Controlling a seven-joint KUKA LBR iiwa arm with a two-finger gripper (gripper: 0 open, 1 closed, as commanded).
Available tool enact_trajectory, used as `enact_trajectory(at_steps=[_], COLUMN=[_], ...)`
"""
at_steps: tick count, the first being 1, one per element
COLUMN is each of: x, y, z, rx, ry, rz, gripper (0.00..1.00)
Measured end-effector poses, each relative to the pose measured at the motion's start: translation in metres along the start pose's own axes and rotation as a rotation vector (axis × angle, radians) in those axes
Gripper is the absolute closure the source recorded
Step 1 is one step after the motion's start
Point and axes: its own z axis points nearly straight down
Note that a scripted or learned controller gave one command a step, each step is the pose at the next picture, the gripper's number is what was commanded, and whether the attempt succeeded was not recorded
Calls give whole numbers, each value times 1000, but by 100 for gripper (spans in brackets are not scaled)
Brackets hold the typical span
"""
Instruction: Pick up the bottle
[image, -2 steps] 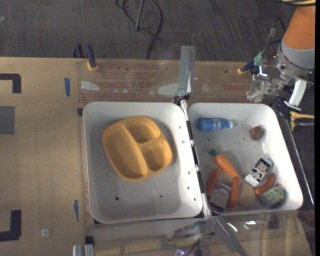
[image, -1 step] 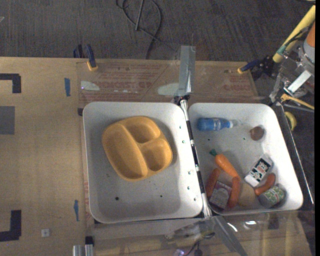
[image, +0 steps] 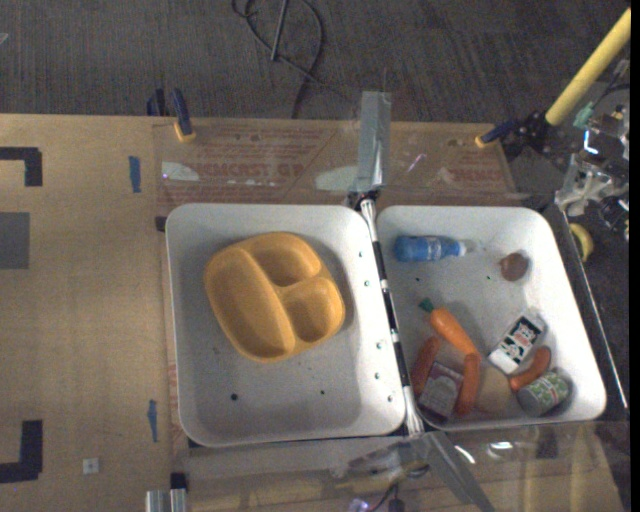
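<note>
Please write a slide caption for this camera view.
Bottle lying in the right bin; yellow plate in the left bin.

Metallic grey robot hardware at the right edge, dark cables, shiny fittings, details blurred

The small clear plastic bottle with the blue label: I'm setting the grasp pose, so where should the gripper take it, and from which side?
Grip the small clear plastic bottle with the blue label across its blue-labelled body, coming straight down from above. It lies on its side near the back edge of the right white bin, cap pointing right, with bare floor around it, so fingers probably fit on both long sides.
</note>
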Motion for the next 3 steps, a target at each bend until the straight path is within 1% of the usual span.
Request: enact_trajectory(at_steps=[1,2,3], x=[-30,-44,-56], y=[-94,-134,-134], z=[0,58,7], rx=[0,5,0], ry=[1,0,0], rz=[13,709,936], gripper=[100,100,100])
